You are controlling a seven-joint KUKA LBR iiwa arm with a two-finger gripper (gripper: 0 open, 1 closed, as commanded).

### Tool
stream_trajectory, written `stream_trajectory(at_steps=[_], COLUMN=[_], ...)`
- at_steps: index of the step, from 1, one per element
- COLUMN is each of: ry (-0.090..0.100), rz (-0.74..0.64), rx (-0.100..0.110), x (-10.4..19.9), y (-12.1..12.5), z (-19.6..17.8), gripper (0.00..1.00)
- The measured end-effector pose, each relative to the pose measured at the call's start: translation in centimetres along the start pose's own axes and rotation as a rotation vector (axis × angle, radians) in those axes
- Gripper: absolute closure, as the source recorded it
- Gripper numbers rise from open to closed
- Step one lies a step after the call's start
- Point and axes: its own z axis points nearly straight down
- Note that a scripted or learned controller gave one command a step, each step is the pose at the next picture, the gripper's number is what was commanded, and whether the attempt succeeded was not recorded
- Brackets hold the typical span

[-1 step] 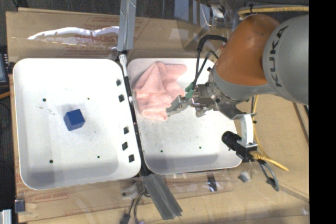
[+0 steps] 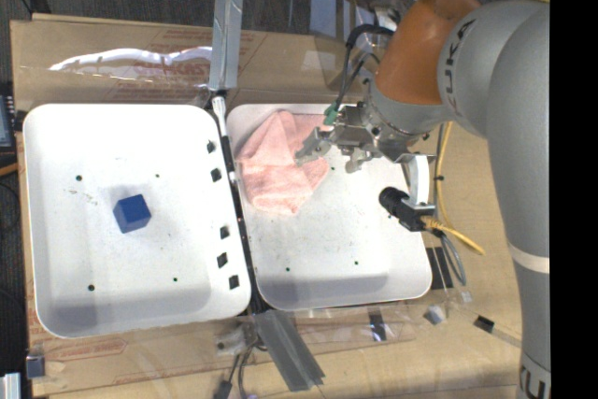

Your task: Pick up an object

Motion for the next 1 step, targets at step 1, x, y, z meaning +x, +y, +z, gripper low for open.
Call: stream_trajectory(at_steps=[1], ry=[0.001], rz=[-0.097], rx=[-0.002], x=[-1.4], y=[6.94], z=[5.87], gripper=[0.0])
